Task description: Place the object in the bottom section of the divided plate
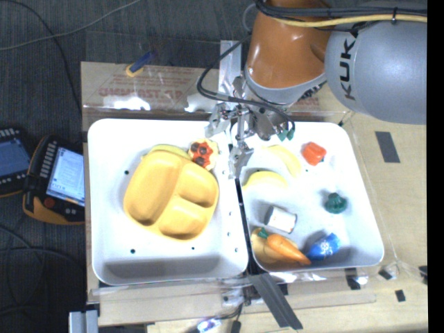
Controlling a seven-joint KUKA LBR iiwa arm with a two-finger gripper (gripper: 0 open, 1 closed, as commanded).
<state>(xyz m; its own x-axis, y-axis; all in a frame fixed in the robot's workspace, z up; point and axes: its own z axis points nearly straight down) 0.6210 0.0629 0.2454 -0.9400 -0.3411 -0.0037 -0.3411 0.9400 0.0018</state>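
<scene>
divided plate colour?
Yellow, plain. The divided plate shows best in the camera view, in the left bin.

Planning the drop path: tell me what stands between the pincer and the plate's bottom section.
Nothing visible blocks it. The pincer hangs over the ridge between the bins, and the yellow divided plate lies left of it, its sections bare.

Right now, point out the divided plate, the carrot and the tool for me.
divided plate (170, 194): camera view, middle ridge between sections.
carrot (284, 247): camera view, mid-body.
tool (239, 159): camera view, between its fingertips.
</scene>
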